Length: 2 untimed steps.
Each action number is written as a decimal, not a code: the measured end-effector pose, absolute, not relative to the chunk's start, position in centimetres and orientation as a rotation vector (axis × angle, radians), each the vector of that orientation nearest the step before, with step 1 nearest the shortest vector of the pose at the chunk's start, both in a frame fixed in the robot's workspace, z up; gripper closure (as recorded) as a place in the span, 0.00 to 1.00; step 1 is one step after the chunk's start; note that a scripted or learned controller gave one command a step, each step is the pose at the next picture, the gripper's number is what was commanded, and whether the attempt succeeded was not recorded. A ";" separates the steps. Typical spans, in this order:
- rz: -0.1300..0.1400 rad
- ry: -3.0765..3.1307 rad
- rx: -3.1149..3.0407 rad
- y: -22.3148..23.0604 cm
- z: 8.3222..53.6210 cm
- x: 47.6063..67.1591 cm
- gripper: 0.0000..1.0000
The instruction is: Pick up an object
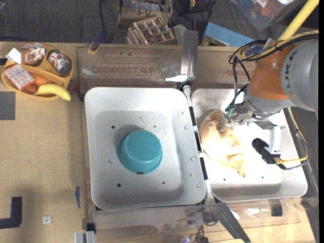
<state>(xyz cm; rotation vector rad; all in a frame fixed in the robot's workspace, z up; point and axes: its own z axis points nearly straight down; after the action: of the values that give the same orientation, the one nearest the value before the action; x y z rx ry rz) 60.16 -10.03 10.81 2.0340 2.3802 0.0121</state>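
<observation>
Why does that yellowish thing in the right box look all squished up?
The tan cloth lies crumpled in a heap against the left side of the right bin, not flat. The gripper sits right over its upper part. In the left bin, the teal bowl rests upside down.

A robotics lab, by every sign — a grey-and-orange industrial arm [283, 75] with loose cables reaches over a wooden table [40, 156] bearing two shallow white bins [101, 105] fixed side by side. Behind the table lie cluttered cardboard boxes [147, 14] and crates on dark carpet, while a yellow tray of toy food [35, 75] — a banana, cans, packets — sits at one corner.
</observation>
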 end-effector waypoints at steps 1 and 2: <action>0.012 2.380 2.034 -10.1 10.8 60.2 0.00; 0.012 2.377 2.035 -10.2 11.7 60.2 1.00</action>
<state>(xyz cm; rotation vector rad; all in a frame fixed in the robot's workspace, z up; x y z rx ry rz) 60.23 -10.23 11.69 2.0354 2.3766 0.0121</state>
